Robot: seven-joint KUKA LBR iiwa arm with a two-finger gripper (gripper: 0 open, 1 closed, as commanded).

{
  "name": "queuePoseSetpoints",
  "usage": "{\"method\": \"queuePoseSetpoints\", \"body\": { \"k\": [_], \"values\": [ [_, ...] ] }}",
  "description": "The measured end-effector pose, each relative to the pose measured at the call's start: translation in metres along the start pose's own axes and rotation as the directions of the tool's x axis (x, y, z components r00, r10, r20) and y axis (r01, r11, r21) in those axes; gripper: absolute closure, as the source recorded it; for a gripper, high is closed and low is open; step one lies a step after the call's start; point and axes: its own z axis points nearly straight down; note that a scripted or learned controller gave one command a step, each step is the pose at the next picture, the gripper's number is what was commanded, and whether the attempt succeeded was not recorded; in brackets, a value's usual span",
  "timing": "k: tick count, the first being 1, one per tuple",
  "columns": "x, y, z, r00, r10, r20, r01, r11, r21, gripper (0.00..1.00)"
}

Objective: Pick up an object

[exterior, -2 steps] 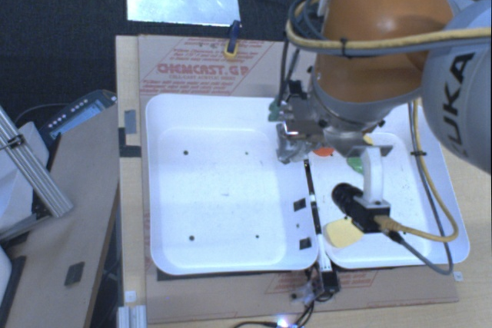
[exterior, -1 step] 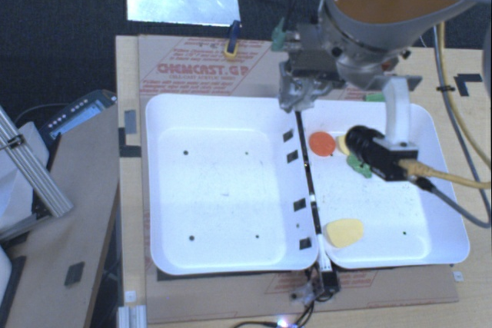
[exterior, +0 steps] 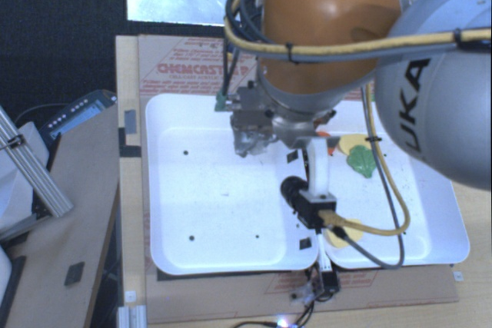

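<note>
The green crinkled soft object (exterior: 360,160) lies in the far left part of the right white plastic bin (exterior: 438,242), touching a flat yellow piece (exterior: 352,142) just beyond it. You will find the grey metal hand (exterior: 250,136) over the left white plastic bin (exterior: 177,242), near its far right corner and apart from the green object. You cannot tell the hand's state, because the orange-banded wrist (exterior: 330,11) covers it.

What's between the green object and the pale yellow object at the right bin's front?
Nothing loose: the camera view shows bare white floor of the right bin between the green object and the pale yellow object.
</note>
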Motion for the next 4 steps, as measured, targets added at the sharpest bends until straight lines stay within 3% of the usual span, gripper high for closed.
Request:
{"method": "queuePoseSetpoints", "body": {
  "k": [1,2,3,4],
  "values": [
    [0.032,0.0,-0.163,1.0,-0.001,-0.012,0.001,1.0,-0.025,1.0],
    [0.03,0.0,-0.025,1.0,0.007,0.003,-0.007,1.0,0.004,1.0],
    [0.025,0.0,0.135,1.0,0.008,0.005,-0.008,1.0,0.007,1.0],
    [0.031,0.002,0.008,1.0,0.003,-0.009,-0.003,1.0,-0.02,1.0]
  ]
}}
